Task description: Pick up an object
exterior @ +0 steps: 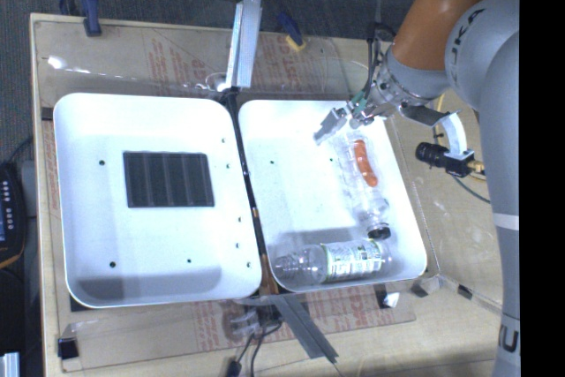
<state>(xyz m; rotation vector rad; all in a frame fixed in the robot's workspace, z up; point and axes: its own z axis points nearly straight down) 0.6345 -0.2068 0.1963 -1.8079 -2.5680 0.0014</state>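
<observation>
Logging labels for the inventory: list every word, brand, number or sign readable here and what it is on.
None can be read as text.
Lying bottle in the right bin: printed label, too blurred to read.
Bench board: faint red printing, too faint to read.
Clear bottle with orange inside: no legible marking.
Dark ribbed pad in the left bin: no text.
</observation>
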